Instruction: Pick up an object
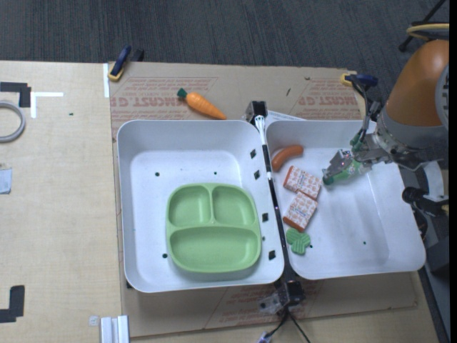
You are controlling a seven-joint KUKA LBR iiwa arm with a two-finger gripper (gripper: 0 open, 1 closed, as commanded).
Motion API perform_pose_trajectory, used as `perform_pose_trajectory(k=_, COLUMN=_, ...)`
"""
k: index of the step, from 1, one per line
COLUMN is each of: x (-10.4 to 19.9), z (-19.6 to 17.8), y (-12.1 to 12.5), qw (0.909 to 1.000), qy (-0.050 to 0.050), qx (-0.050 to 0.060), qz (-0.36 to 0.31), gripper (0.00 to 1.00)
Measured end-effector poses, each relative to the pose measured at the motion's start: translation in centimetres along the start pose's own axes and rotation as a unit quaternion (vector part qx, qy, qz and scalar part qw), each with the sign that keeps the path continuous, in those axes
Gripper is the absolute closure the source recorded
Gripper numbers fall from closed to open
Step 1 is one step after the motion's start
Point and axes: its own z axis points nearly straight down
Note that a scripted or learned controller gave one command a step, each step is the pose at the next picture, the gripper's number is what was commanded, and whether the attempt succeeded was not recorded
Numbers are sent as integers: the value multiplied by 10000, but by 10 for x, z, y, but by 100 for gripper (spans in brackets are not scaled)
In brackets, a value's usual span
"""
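Observation:
In the right bin [385,252] lie an orange sausage [287,155], two pink-and-white patterned blocks [303,182] [300,211] and a small green toy [298,241]. My gripper [338,171] hangs over the upper middle of this bin, reaching in from the right and pointing left and down. Its tip is just right of the upper block and apart from it. A small greenish patch shows at the tip, and I cannot make out what it is.
The left bin [136,191] holds a green divided plate [213,227]. A toy carrot [202,103] lies on the cardboard behind the bins. Clips [119,61] [360,81] pin the cardboard at its back corners. The right bin's lower right floor is bare.

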Motion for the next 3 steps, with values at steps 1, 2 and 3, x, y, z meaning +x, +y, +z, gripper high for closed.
perform_pose_trajectory(k=1, x=-45, z=68, y=31, qw=9994, qy=-9, qx=-14, qz=341, gripper=0)
perform_pose_trajectory(k=2, x=-45, z=58, y=31, qw=9995, qy=-16, qx=-21, qz=328, gripper=100)
perform_pose_trajectory(k=3, x=-14, z=-32, y=26, qw=9657, qy=-5, qx=-4, qz=2597, gripper=100)
